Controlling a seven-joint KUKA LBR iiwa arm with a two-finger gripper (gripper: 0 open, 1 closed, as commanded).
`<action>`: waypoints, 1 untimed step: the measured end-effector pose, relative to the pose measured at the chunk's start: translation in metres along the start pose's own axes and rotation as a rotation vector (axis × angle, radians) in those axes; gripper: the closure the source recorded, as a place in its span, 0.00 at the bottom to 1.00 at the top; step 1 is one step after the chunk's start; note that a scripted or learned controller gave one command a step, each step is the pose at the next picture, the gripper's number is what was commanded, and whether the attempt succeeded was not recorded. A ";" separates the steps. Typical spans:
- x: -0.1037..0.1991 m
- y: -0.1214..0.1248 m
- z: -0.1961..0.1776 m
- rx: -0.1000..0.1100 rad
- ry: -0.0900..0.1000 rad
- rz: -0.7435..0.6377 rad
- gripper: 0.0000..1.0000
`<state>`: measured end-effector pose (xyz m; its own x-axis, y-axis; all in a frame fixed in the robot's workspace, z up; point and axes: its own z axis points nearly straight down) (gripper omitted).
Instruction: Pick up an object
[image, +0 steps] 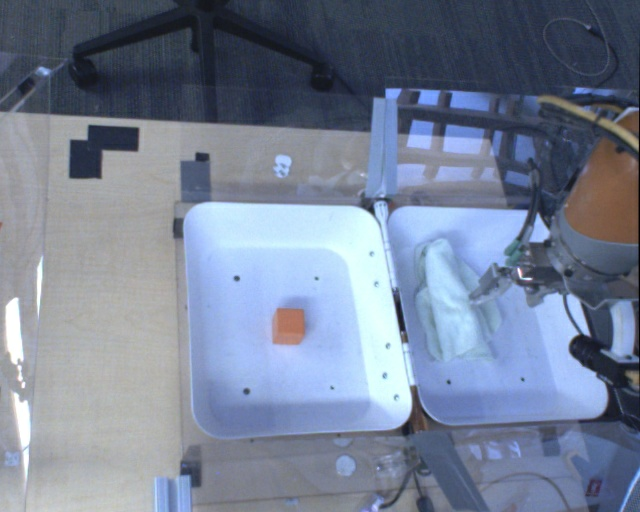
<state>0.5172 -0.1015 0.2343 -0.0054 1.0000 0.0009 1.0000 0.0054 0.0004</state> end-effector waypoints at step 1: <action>-0.021 0.046 -0.035 -0.004 -0.001 0.065 0.00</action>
<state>0.5634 -0.1220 0.2696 0.0598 0.9982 -0.0001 0.9982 -0.0598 0.0048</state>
